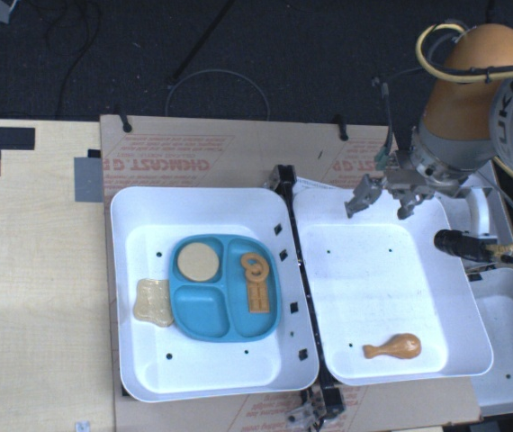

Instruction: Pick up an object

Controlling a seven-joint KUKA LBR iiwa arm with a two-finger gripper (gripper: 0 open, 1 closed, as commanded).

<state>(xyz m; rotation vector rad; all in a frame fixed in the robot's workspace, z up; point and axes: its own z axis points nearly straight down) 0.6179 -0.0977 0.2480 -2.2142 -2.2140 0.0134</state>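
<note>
The drumstick (pixel 393 347), a smooth tan toy with a bulbous end and a thin handle, lies flat in the near part of the right bin (pixel 472 331). The gripper (pixel 388 200) hangs over that bin's far edge, fingers spread, nothing between them. In the left bin (pixel 135 232) sits a blue, glossy three-part tray (pixel 207 318) holding a round beige disc (pixel 197 261) and a brown key-shaped piece (pixel 256 283). A pale, lumpy piece (pixel 152 301) touches the tray's left side.
</note>
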